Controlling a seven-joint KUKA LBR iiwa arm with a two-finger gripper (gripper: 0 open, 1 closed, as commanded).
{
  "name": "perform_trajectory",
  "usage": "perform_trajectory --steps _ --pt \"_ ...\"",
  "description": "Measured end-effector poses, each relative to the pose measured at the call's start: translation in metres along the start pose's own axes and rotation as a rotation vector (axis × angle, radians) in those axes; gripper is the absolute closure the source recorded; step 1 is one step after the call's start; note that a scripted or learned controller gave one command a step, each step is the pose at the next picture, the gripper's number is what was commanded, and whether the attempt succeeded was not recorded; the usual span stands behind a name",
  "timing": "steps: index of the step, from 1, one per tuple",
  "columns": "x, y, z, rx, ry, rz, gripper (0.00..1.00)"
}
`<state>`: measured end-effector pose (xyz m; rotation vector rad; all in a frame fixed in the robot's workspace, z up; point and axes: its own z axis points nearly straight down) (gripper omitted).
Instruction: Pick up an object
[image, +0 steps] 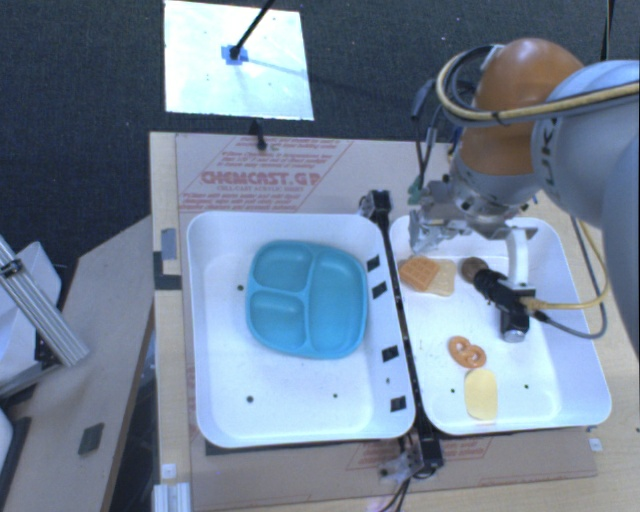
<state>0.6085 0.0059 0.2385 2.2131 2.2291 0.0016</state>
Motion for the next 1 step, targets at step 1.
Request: perform_trajectory --steps 1 --pt "0.0496 -0.0174 0.0067 0.002 0.001 -0.001 1.00"
